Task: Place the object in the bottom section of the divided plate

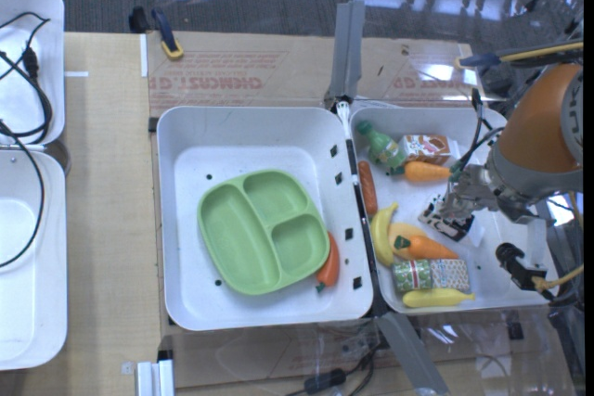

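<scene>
A green divided plate lies in the left bin, with one long section and two smaller ones. An orange carrot rests against the plate's lower right rim, outside it. My gripper hangs low in the right bin, over a bare spot just right of a banana and above another carrot. The arm's grey wrist and orange band rise to the right of it.
The right bin also holds a green bottle, a juice carton, a third carrot, a red sausage, a green can, a patterned packet and a yellow corn-like toy. White trays stand far left.
</scene>
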Action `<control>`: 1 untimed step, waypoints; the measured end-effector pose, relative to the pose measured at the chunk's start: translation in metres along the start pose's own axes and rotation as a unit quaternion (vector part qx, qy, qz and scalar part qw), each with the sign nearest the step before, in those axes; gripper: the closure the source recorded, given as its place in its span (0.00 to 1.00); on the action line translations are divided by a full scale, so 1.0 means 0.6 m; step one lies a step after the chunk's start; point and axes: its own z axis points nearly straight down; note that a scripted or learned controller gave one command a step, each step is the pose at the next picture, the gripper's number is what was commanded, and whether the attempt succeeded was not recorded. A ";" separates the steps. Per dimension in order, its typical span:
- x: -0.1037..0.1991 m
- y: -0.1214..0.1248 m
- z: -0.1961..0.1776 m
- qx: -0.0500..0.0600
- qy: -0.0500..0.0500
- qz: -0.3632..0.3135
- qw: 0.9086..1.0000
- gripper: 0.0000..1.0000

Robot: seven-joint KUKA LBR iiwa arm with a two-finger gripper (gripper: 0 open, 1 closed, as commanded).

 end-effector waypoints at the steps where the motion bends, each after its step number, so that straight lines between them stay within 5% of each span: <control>1: -0.126 -0.063 -0.015 0.011 -0.001 -0.120 0.993 1.00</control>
